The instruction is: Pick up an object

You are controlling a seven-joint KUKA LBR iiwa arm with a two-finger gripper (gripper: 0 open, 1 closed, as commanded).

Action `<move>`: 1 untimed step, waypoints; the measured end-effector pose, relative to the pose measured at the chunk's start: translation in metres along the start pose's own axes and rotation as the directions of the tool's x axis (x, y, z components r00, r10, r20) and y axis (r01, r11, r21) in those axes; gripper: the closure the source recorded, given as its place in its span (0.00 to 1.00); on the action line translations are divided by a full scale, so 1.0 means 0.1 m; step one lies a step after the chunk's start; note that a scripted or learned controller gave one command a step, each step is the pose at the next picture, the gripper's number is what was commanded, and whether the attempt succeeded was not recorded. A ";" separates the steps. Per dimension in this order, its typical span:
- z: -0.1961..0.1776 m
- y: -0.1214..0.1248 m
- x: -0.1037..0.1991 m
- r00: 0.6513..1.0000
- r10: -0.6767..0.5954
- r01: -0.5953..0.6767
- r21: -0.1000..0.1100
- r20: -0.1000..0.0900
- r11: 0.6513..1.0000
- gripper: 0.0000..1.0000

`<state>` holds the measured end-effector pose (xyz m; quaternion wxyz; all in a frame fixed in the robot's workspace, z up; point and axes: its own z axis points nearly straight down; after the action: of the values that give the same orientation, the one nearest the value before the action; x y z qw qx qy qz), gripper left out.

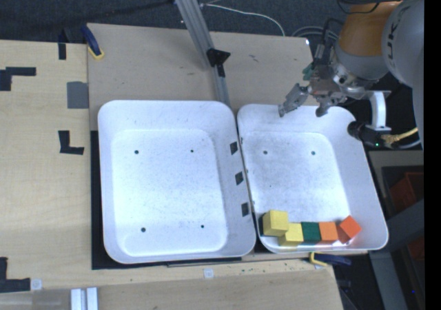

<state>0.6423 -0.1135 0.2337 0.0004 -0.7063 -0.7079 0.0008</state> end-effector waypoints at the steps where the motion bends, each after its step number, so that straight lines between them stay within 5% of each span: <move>1: 0.08 -1.23 0.14 1.000 0.003 -0.003 0.005 -0.001 1.000 0.00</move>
<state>0.5195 -0.1001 0.2257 0.0025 -0.7075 -0.7067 0.0021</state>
